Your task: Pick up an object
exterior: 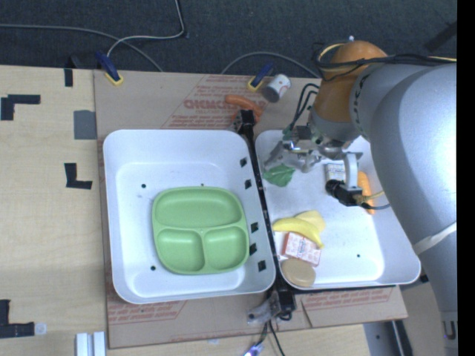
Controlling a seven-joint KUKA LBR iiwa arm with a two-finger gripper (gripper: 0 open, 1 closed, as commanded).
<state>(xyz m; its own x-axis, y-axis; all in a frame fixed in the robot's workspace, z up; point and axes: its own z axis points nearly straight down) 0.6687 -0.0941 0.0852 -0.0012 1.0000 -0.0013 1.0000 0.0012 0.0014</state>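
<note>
Nearest the camera, at the front edge of the right bin (386, 273), lie a round tan disc (300, 273), a red-and-white packet (301, 248) touching it, and a yellow banana-like piece (304, 226) just behind the packet; these three sit clustered against the bin's left wall, well apart from the gripper; to their left, in the left bin (126, 199), rests a green divided plate (200, 228).

Farther back in the right bin, a small green object (280, 174) lies against the left wall; the gripper (297, 154) hangs just above and to its right, close enough that the metal of the wrist overlaps its upper edge; this is the nearest candidate, lying down and slightly left of the gripper as the camera sees it; its shape is too crumpled to give a clear long axis.

Whether the gripper is parted or closed I cannot tell, nor whether it has anything in hold; the green object looks to be resting on the bin floor.

Beyond, on the cardboard-covered worktop (148, 102), sit an orange piece (245, 102) and a blue clamp (261, 78).
</note>
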